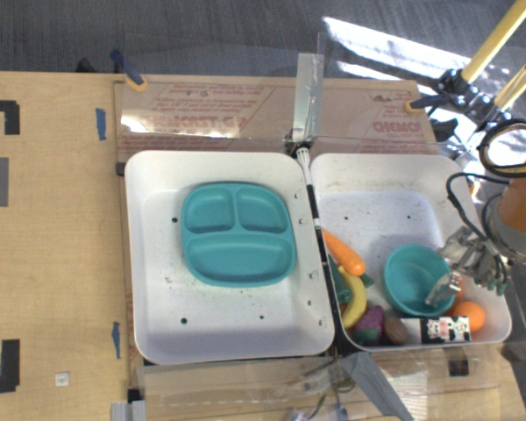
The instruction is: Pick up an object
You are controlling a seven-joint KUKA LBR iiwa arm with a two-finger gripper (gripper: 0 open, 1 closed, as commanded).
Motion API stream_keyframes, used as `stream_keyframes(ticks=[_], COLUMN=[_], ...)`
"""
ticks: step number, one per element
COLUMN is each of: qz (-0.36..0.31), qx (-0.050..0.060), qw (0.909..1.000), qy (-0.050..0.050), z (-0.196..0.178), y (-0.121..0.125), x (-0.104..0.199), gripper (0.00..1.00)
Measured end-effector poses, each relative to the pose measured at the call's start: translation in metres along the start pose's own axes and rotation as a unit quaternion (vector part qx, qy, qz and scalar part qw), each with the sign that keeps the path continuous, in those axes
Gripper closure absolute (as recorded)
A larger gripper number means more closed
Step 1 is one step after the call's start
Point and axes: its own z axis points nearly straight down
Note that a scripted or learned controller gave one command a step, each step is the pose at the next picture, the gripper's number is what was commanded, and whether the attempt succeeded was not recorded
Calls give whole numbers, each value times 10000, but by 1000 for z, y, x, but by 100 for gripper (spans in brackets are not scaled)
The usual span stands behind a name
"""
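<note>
Camera view: I see the gripper [451, 281] low in the right bin [381, 202], its fingertips at the teal bowl [414, 278] rim; I cannot tell its opening. Beside the bowl lie an orange ball [471, 315], a banana [354, 303], a carrot [344, 251]. The left bin [158, 323] bears a teal divided plate [238, 233].

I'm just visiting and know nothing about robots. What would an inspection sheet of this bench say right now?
Surface: two white bins; left bin, right bin.
Job's things: in the right bin, teal bowl, carrot, banana, orange ball, purple toy.
Clutter: teal divided plate in the left bin.
Grippers: gripper at the bowl's right rim.
Cables: black cable by the arm.
Surroundings: grey carpet, blue tape.
</note>
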Motion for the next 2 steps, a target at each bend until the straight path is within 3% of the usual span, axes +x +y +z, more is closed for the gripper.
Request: stream_keyframes(ticks=[1,2], qz=[-630,-743], qx=[0,16], qw=[9980,9972], qy=[-2,22], z=[0,1], y=[74,20], x=[-29,-5], gripper=[0,0])
